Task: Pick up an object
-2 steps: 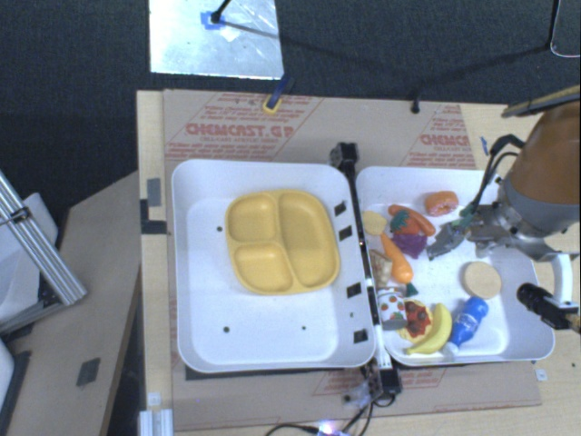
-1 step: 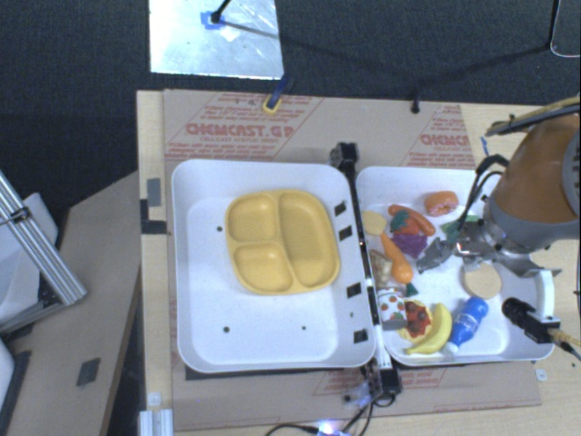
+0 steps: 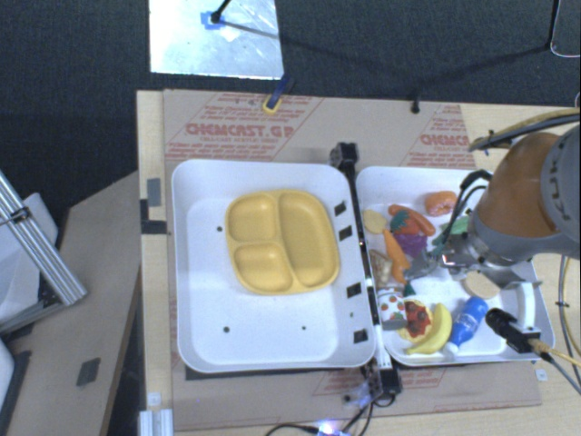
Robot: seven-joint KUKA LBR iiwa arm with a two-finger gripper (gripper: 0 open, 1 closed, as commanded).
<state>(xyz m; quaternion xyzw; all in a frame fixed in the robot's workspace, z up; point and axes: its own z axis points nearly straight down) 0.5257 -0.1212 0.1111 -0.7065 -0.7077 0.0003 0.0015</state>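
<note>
- Two white bins: the left bin (image 3: 195, 271) bears a yellow divided plate (image 3: 280, 242).
- My gripper (image 3: 427, 263) sits low in the right bin (image 3: 399, 182), among toy food; its grip I cannot tell.
- Banana (image 3: 438, 330) and blue bottle (image 3: 467, 321) lie near the front wall.

The arm (image 3: 531, 193) is cut off by the camera view's right edge and hides the right bin's (image 3: 427, 178) far right corner and much of its floor. The gripper (image 3: 434, 260) is a dark, blurred shape low over the toys near the bin's left wall, its fingertips too indistinct to read. The small toys (image 3: 404, 234) crowded there overlap, so several cannot be identified, and a pale object (image 3: 478, 287) shows partly under the wrist.
</note>
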